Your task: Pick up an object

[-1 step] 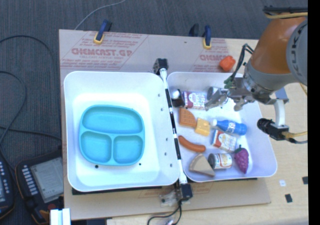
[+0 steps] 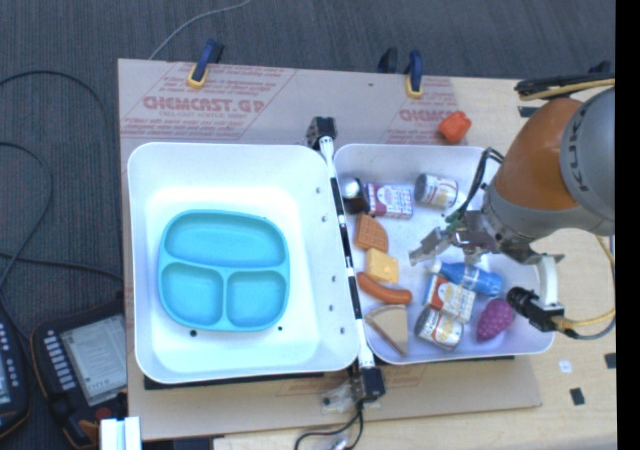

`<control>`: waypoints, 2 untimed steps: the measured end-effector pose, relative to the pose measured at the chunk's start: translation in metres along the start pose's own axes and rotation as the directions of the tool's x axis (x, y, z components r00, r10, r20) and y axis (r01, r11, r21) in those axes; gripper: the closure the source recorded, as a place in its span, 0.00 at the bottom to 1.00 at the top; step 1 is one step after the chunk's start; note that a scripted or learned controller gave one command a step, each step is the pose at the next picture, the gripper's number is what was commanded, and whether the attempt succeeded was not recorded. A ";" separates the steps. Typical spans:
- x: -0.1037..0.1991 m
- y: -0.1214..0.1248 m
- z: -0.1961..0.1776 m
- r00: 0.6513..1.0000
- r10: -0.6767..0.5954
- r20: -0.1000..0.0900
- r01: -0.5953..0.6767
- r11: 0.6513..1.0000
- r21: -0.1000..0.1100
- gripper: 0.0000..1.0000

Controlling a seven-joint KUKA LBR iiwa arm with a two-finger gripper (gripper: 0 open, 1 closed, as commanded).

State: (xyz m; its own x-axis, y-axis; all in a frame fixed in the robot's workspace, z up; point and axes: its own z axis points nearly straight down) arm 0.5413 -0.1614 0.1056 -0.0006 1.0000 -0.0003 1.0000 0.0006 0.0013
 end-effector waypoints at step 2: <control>-0.063 0.050 0.017 1.000 0.000 0.001 0.000 1.000 -0.005 1.00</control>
